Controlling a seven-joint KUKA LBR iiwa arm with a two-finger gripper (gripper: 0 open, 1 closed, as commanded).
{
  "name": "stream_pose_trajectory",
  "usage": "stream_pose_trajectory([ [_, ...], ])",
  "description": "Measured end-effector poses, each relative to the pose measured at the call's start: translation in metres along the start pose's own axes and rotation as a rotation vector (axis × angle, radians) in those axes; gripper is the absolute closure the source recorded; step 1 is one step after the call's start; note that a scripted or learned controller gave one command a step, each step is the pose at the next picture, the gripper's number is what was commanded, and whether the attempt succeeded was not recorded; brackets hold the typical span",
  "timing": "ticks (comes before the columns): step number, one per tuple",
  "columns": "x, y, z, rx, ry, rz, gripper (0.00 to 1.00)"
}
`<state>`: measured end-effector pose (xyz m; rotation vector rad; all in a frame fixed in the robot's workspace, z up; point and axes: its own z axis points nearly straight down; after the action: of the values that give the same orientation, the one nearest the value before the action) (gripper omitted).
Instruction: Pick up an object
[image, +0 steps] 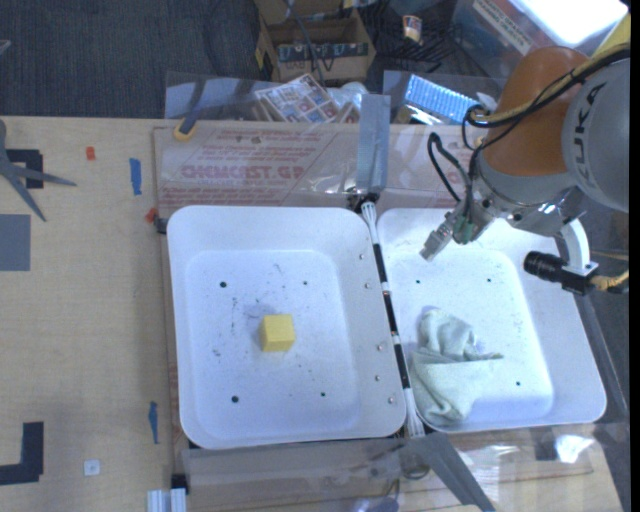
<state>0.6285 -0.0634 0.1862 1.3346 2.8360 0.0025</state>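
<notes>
Yellow foam-like cube: one item, lying near the centre of the left shallow white plastic bin, left-centre of the frame, apart from every wall. Faces look near-equal, so no long axis can be named; its edges sit slightly turned against the bin walls.

Crumpled pale green cloth: one item, lower left part of the right shallow white plastic bin, against the divider. It runs roughly top to bottom of the frame; folds are irregular.

End effector: upper right of the frame, above the upper left part of the right bin, slanting down-left, with nothing seen in it. Whether it is open or closed cannot be told.

Handling note, as judgement: the cloth is nearer; a straight descent onto its raised upper folds, clear of the divider, likely suits best.

Worktop: light wood, left of the bins.
</notes>
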Motion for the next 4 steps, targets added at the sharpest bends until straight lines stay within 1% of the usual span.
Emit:
stream_pose_trajectory([
  [1, -0.041, -0.001, 0.09, 0.002, 0.002, 0.227, 1.0],
  [2, -0.029, -0.066, 0.097, -0.001, -0.002, 0.236, 1.0],
  [3, 0.041, -0.143, 0.096, -0.003, -0.003, 0.056, 1.0],
  [4, 0.112, -0.082, 0.0, 0.001, 0.003, -0.122, 1.0],
])
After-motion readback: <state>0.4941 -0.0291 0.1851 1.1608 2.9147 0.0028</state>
